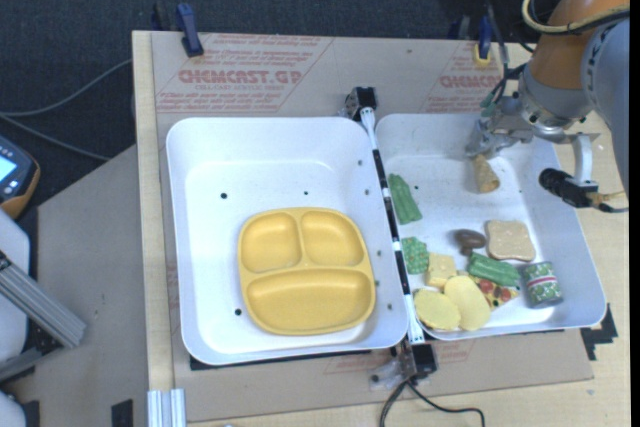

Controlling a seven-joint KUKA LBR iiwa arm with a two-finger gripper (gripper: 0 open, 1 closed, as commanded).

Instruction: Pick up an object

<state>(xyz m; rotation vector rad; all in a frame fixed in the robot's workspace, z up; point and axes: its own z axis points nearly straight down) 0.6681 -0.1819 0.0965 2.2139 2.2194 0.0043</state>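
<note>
My gripper (485, 147) hangs low over the far part of the right bin (570, 245), reaching in from the right. Directly under its tip, touching or nearly touching it, lies a small tan bread-like chunk (486, 178). Nearer in the same bin are a toast slice (510, 239), a brown lump (469, 239), a green pod (493, 269), a small green and red can (541, 283), pale yellow chips (452, 303), a yellow cube (440, 269), a green block (414, 253) and a long green strip (405, 198).
The left bin (200, 165) holds a yellow divided plate (305, 270). A black clip (362, 101) sits at the far end of the seam between the bins. The bins rest on a cardboard sheet (250, 70) with a blue clamp (187, 27).
</note>
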